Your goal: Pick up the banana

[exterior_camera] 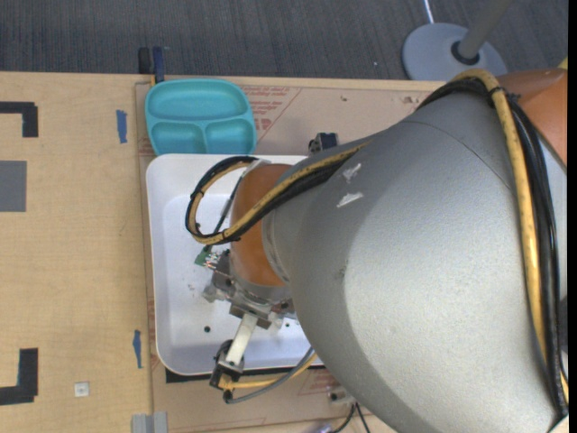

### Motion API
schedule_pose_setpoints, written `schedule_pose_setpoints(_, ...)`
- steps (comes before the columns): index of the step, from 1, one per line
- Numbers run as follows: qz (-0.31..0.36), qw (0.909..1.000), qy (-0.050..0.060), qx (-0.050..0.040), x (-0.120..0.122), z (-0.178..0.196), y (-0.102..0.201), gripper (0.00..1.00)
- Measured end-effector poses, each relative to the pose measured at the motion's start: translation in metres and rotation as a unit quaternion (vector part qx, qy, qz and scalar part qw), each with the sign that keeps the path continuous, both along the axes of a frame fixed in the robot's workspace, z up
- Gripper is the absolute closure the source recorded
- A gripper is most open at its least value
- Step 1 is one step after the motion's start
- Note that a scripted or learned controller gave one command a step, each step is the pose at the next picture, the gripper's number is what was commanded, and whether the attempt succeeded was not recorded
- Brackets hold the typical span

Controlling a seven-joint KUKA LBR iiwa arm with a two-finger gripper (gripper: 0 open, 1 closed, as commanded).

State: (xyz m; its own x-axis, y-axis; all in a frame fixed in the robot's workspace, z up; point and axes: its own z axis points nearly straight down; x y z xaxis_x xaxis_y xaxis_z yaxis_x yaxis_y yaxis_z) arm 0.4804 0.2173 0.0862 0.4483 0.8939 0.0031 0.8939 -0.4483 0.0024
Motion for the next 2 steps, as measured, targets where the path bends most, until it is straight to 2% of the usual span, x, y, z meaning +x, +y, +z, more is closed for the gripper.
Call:
schedule_pose_setpoints(1,-0.157,0.9876,0.003,-0.0006,0.016,0.041,0.007,0.00)
schedule_pose_setpoints(2,0.077,0.9970,0.001,-0.0009,0.016,0.140,-0.017,0.00)
